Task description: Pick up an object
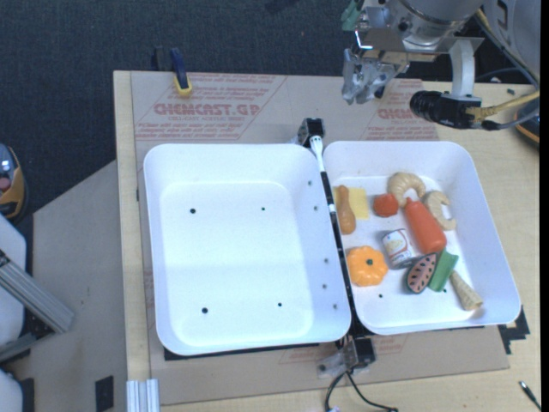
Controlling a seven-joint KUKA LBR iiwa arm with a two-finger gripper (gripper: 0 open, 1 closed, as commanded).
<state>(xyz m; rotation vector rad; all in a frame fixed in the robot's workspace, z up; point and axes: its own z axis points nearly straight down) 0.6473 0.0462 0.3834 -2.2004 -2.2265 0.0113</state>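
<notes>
1. The jaws hang at the top of the camera view, above the bench beyond the far rim of the right bin; from here I cannot tell whether they are spread or pressed together.
2. Nothing shows between them.
3. All the objects lie in that right bin, below and slightly right of the jaws, well apart from them.
4. Closest to the jaws are a bread roll with a yellow block beside it, a small tomato and a curled croissant.
5. Farther out come a long carrot, a small tin, an orange pumpkin, a watermelon slice and a green piece.
6. The left bin lies down and left of the jaws.
</notes>
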